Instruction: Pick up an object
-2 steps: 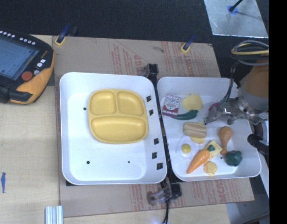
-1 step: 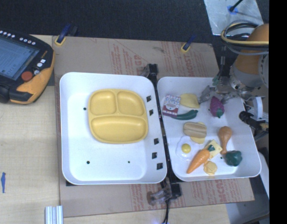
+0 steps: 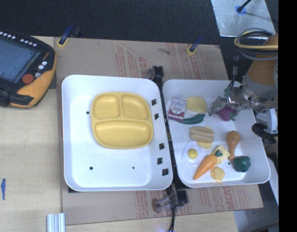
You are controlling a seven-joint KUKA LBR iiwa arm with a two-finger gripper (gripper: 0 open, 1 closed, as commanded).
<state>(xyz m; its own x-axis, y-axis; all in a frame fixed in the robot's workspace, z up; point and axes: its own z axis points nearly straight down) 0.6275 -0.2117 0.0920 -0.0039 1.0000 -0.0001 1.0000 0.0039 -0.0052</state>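
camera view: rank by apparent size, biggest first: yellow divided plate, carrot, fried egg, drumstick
1. yellow divided plate, far the largest.
2. carrot.
3. drumstick, close to the carrot in length; that order is unsure.
4. fried egg: its white blends into the right bin, so its outline is hard to judge.

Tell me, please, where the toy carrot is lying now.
The toy carrot lies in the right bin, near its front edge, tip pointing front-left. The fried egg is just left of it and the drumstick behind to its right.
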